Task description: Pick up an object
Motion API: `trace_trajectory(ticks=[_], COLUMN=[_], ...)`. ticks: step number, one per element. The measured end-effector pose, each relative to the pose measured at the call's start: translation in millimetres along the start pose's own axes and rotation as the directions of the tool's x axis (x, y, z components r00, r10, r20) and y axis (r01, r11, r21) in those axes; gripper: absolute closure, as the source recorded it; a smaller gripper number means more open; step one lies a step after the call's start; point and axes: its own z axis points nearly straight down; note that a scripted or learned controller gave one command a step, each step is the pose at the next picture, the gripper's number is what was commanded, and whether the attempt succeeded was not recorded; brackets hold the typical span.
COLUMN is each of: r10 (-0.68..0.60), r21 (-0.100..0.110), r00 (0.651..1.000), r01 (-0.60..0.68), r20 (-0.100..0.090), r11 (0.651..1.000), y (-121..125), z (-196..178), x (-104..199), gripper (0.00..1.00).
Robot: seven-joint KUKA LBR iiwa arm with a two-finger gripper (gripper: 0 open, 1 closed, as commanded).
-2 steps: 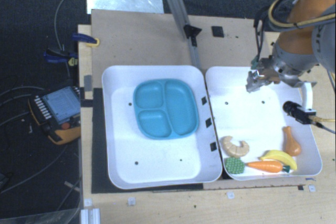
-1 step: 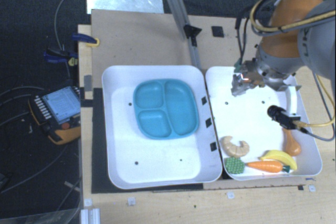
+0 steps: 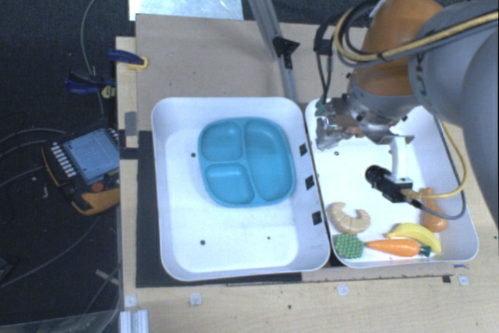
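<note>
Toys in the right bin (image 3: 460,242): we count one croissant (image 3: 349,217), carrot (image 3: 394,247), banana (image 3: 415,235); gripper (image 3: 327,129) grip indiscernible.

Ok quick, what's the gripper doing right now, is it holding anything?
Two-finger gripper: over the top left corner of the right shallow white bin; cannot be told whether open or closed, nothing seen held.

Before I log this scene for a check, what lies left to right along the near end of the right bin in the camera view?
Croissant → carrot → banana, all in the right bin.
</note>
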Motion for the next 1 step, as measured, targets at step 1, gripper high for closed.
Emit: trace_trajectory(ticks=[1], r10=[0.000], r21=[0.001], r00=[1.000], r01=[0.000], r20=[0.000], r11=[1.000], y=[-13.3], z=[1.1], x=[59.2], gripper=[1.00])
